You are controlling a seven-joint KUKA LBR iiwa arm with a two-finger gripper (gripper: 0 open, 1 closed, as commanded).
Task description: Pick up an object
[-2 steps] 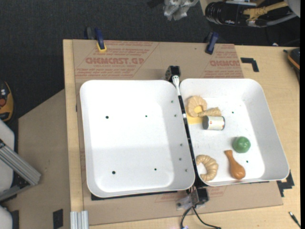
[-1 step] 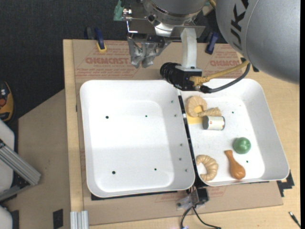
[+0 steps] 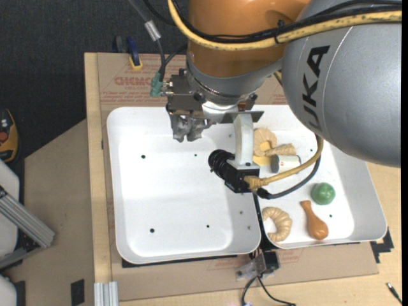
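Note:
My gripper (image 3: 186, 131) hangs over the far part of the left white bin (image 3: 137, 234), below the orange band and grey wrist, with nothing seen in it. The objects lie in the right bin (image 3: 363, 203): a green ball (image 3: 323, 193), an orange-brown drumstick toy (image 3: 314, 220), a tan croissant toy (image 3: 277, 222), a pale yellow piece (image 3: 264, 141) and a small white-and-black cylinder (image 3: 284, 161). All of them are to the right of the gripper and nearer the camera. The arm hides the far part of the right bin.
A black cable fitting (image 3: 226, 169) with a yellow-tipped hose hangs from the arm over the ridge between the bins. The bins rest on a cardboard sheet (image 3: 95, 171). A blue clamp (image 3: 134, 51) sits at the board's far edge.

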